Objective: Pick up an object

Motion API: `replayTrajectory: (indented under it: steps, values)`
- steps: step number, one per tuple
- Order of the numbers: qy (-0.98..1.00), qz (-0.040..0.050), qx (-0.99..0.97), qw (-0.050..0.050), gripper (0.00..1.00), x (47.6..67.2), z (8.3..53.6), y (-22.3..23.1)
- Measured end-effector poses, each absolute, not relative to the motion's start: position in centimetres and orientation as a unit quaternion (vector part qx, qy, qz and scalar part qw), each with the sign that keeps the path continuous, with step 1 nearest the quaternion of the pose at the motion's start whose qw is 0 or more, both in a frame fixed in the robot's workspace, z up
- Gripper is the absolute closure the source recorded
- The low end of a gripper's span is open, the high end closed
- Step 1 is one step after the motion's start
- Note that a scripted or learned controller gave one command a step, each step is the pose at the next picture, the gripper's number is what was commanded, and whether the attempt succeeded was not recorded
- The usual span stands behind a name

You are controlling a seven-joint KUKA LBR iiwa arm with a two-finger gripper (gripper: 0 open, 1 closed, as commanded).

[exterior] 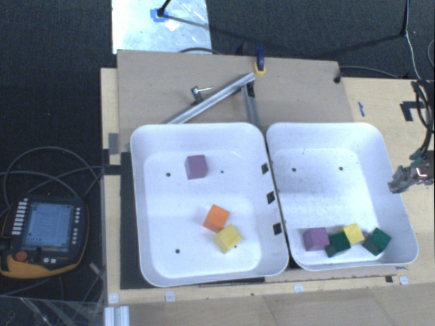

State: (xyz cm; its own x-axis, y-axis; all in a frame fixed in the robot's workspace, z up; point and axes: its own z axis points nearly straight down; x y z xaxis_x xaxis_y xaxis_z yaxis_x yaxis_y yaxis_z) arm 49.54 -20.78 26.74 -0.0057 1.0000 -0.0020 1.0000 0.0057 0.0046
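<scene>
The left bin [146, 182] holds a purple block [196, 166] toward the back, with an orange block [216, 217] and a yellow block [228, 238] touching each other near the front. Along the front wall of the right bin [380, 148] lie a purple block [315, 238], a dark green block [336, 243], a small yellow block [353, 233] and a second green block [376, 240]. My gripper [406, 178] shows at the far right, over the right bin's right rim, well apart from every block. Nothing is visibly held in it.
A metal bar [211, 99] lies on the brown board behind the bins. A teach pendant [44, 235] with cables sits on the floor at the left. Cables hang near the right edge of the bench.
</scene>
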Motion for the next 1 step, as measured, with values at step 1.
replayTrajectory:
  steps: [1]
  values:
    - [0.711, 0.0017, 0.703, 0.0, 1.0, 50.83, 26.68, -14.66]
